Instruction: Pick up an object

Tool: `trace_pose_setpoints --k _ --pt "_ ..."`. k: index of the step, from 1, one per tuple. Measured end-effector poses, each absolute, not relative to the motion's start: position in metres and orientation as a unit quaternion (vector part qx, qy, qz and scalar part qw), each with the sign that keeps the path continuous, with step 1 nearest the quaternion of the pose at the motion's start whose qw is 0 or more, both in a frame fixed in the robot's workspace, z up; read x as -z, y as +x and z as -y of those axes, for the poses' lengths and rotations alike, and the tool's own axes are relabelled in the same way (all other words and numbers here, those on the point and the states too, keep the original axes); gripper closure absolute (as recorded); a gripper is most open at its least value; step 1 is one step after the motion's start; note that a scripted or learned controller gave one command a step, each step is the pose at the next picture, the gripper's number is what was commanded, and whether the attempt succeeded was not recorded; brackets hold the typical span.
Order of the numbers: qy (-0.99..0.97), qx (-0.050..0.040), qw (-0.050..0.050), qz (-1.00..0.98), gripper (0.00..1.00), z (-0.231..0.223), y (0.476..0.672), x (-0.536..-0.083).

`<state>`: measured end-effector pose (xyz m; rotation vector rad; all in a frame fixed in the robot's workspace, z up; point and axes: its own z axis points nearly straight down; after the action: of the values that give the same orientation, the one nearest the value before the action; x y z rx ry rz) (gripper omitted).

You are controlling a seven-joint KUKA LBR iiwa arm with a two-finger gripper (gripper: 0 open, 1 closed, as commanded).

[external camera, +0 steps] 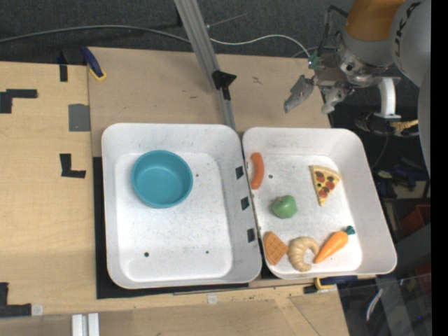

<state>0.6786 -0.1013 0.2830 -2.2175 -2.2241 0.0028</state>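
The right bin (364, 161) holds a sausage (256, 170), a green apple (283, 206), a pizza slice (325, 183), a carrot (331, 245), a croissant (302, 252) and a waffle piece (274, 247). My gripper (313, 97) hangs above the bench just behind the right bin's far edge. Its two fingers are spread apart and nothing sits between them. The pizza slice lies nearest below it, well apart.
The left bin (119, 142) holds a teal bowl (162, 178). A slanted metal pole (203, 44) crosses behind the bins. Cables run over the dark floor at the back. Black tape marks lie on the wooden bench at the left.
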Motion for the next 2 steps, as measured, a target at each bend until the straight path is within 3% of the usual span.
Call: trace_pose_setpoints --k 1,2 --pt "-0.706 -0.0011 0.0 0.708 0.0 0.101 0.679 -0.283" --pt "-0.706 -0.0023 0.002 0.708 0.0 0.093 0.681 -0.235"
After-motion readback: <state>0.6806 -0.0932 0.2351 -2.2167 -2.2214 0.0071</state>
